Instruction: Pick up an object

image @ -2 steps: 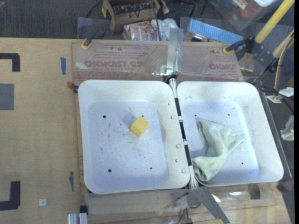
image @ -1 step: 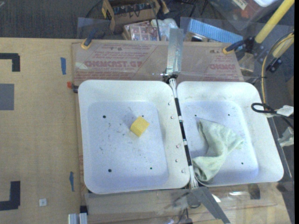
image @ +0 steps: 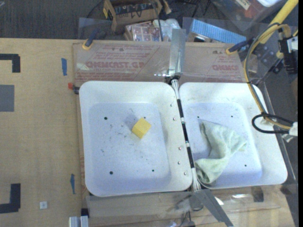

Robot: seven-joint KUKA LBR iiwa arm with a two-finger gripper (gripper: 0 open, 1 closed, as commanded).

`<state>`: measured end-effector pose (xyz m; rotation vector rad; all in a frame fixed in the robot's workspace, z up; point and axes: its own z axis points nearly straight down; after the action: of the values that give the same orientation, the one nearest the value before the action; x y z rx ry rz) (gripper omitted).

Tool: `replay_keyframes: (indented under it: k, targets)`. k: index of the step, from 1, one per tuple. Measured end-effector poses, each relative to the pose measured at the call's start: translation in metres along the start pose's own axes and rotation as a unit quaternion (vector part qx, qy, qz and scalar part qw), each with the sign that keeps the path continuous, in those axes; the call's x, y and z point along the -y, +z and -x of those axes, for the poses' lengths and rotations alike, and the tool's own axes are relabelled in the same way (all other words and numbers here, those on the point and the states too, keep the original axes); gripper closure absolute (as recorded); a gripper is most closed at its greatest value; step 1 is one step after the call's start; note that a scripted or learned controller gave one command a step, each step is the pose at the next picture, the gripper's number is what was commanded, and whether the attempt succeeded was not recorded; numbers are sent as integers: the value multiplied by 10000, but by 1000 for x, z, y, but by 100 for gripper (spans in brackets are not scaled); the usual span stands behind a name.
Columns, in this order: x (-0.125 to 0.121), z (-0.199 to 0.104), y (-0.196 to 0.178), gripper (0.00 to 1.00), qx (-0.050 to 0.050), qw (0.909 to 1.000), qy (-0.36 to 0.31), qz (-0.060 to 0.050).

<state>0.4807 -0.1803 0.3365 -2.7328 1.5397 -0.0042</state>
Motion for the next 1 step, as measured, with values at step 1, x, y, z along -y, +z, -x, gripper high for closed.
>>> replay_keyframes:
  k: [1]
  targets:
    - [-15,-27,56,100,13,9858,-1679,15]
